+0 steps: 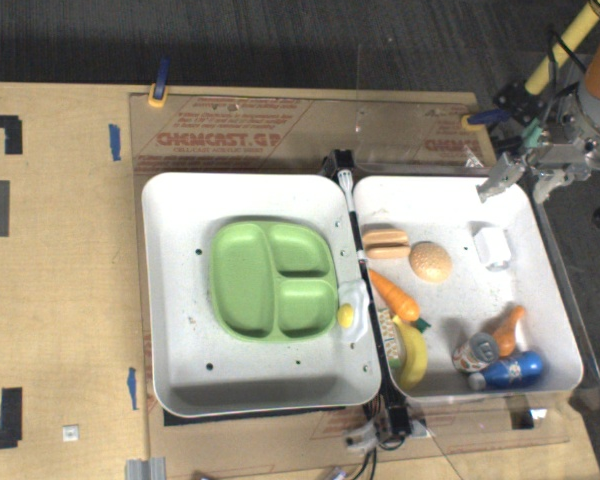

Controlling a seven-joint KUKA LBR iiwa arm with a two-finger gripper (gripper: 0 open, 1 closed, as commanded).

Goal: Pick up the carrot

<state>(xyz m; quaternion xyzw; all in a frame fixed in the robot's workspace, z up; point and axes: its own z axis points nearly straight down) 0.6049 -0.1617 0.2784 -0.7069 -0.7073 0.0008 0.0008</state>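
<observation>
The carrot (393, 296), orange with a small green tip, lies at a slant in the right bin (555, 298), close against that bin's left wall. A banana (412, 353) lies just below it. My gripper (523, 180) hovers over the bin's far right corner, well up and to the right of the carrot. Its two fingers stand apart, open, with nothing between them.
The right bin also holds a hot dog bun (385, 241), a tan round roll (431, 261), a white block (492, 246), an orange item (510, 328), a can (477, 351) and a blue bottle (512, 370). The left bin (180, 268) holds a green divided plate (275, 278).
</observation>
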